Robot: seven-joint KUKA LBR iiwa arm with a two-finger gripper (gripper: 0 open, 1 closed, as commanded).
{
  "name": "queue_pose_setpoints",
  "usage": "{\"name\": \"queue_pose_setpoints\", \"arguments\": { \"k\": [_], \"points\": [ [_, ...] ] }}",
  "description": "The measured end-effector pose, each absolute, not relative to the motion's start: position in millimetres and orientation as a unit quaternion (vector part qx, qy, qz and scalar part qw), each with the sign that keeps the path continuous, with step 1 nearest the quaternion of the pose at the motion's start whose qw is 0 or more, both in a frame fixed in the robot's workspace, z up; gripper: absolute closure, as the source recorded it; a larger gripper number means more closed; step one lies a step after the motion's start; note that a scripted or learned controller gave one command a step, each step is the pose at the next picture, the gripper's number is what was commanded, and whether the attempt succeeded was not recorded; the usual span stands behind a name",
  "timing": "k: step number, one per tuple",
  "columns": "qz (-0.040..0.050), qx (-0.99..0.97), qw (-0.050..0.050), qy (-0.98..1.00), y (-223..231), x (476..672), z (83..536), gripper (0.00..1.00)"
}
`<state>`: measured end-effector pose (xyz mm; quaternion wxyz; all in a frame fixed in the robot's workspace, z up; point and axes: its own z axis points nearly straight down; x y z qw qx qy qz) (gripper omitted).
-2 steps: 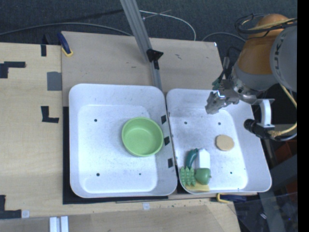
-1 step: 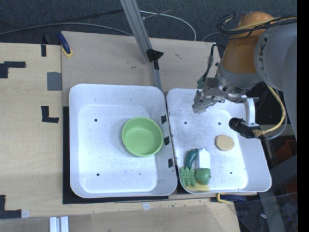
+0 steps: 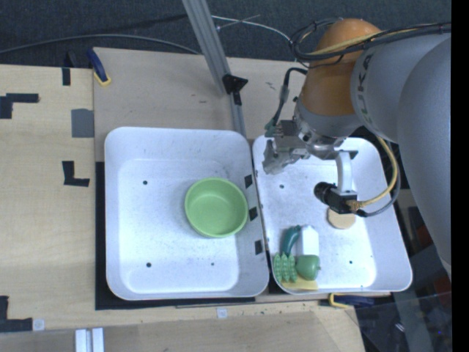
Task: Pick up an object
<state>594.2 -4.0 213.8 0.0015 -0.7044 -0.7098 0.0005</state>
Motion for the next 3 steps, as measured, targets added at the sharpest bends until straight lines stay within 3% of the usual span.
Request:
{"name": "queue_pose_setpoints", "arguments": {
  "k": [2,3],
  "points": [
    [0.0004,-0.705,0.001,-0.71,95,593.4,230,1.0],
    [0.0011,-0.706,0.001,-0.708,92,593.6,229,0.0]
  ]
}}
